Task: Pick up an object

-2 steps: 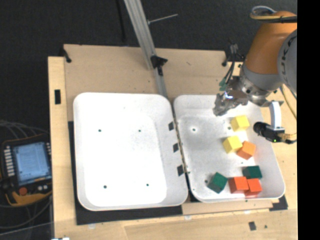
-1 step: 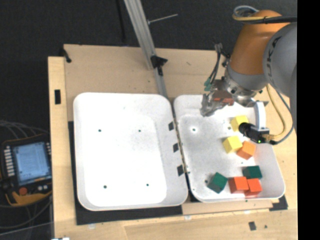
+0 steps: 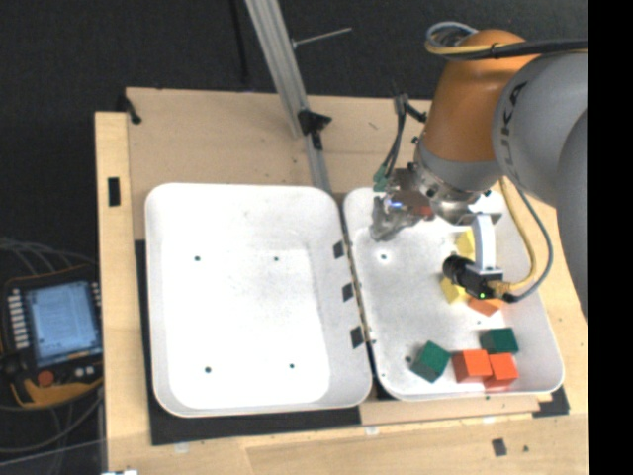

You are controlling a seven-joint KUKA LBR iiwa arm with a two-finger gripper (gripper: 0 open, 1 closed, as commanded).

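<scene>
The objects to pick from lie in the right bin (image 3: 396, 384), gathered along its near and right parts. A dark green block (image 3: 430, 361) sits near the front rim, tilted on a corner. Just beside it to the right are two orange blocks (image 3: 486, 366) touching each other, and a second green block (image 3: 498, 340) rests right behind them. Farther back, by the bin's right side, a yellow piece (image 3: 457, 287) and a small orange piece (image 3: 485, 306) lie close together, partly covered by a black fitting with a green light on the arm's cabling. Another bit of yellow (image 3: 465, 238) shows under the wrist.

The gripper (image 3: 388, 218) hangs over the far left corner of the right bin, close to the seam between the two bins — well apart from the blocks at the front. Nothing is visible between its fingers, though whether they are spread or closed I cannot tell from this angle.

The left bin (image 3: 178, 216) lies beside it, its white floor showing only small dark dots. A metal pole (image 3: 282, 62) slants up behind the bins, and a handheld screen (image 3: 54, 325) sits off the bench's left edge.
</scene>
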